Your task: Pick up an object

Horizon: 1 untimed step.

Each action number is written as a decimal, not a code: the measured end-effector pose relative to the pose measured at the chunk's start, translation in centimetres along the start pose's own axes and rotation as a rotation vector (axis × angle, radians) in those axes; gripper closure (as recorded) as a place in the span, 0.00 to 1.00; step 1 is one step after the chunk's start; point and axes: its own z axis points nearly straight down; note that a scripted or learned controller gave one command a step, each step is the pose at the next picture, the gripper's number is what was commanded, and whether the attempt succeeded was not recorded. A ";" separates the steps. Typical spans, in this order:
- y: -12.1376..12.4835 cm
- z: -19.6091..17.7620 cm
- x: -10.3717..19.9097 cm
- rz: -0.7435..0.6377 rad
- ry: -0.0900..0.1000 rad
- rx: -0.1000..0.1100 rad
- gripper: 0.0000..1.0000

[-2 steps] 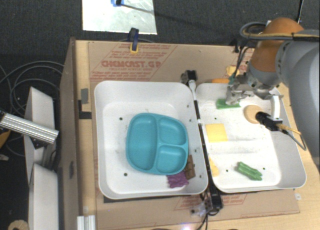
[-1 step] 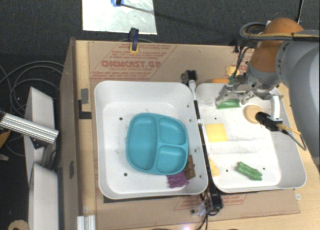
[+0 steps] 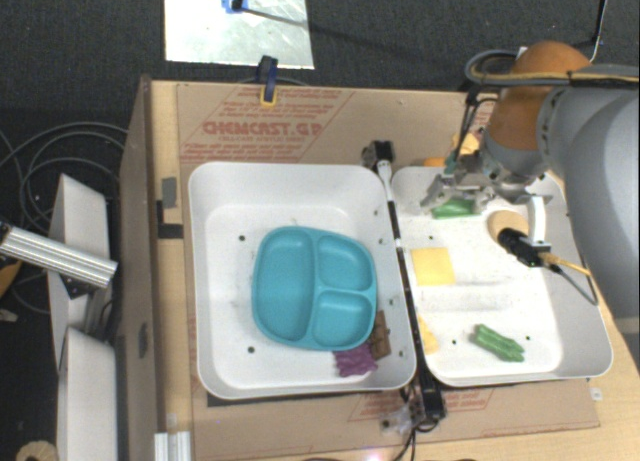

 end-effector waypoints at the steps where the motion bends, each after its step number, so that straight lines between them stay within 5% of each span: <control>1: 0.0 0.0 0.0 0.001 0.000 0.000 0.00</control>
